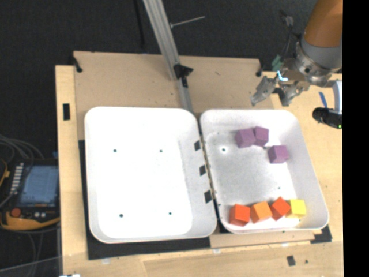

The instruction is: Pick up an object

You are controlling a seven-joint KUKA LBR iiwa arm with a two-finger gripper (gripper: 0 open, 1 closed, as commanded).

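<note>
The right bin holds three purple blocks near its far side: two touching and one apart. Along its near edge sits a row of blocks: a red-orange one, an orange one, a red one and a yellow one. My gripper hangs above the bench just beyond the right bin's far rim, fingers spread open with nothing between them. It stands above and behind the purple blocks.
The left bin lies beside the right one. A slanted metal pole rises from the bench behind the bins. A blue-screened device sits off the bench at the left.
</note>
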